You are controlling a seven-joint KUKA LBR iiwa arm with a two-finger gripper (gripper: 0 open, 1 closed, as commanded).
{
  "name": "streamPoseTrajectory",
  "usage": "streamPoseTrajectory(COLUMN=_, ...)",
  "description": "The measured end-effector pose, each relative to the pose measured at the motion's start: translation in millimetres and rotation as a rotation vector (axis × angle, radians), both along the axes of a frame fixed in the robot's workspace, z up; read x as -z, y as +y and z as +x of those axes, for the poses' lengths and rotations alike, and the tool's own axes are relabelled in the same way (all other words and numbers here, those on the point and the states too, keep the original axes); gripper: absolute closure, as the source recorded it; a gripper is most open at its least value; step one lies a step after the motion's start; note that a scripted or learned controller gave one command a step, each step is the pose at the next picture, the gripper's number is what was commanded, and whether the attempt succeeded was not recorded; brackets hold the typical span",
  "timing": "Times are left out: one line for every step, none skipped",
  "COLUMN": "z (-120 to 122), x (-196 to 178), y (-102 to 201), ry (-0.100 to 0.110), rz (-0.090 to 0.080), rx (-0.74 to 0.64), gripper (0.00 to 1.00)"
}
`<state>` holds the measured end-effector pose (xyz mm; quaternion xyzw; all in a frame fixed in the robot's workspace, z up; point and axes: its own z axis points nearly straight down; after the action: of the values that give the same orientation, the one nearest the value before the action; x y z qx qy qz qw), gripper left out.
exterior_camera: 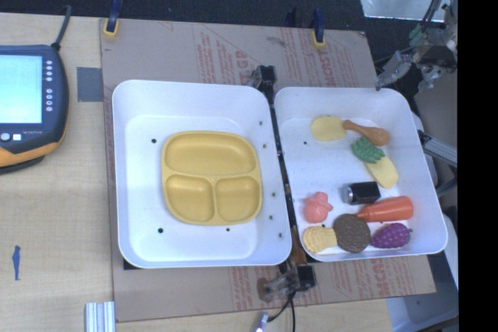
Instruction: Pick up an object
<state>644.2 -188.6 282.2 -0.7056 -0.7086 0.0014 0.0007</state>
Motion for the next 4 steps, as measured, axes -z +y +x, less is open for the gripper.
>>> streamPoseTrajectory(z=0.0, x=160.2, y=39.8, ry=0.005, rz=0.001, rx=-0.001, gripper=0.0)
streamPoseTrajectory(z=-40.3, x=190.0, y=3.8, ry=0.001, rz=-0.001, rx=0.0, gripper=0.0)
streamPoseTrajectory(z=12.4, x=190.0, y=-22.7, ry=-0.001, rz=0.001, rx=0.0, gripper=0.0)
streamPoseTrajectory(z=12.0, x=190.2, y=0.4, ry=0.001, rz=0.002, rx=0.0, gripper=0.0)
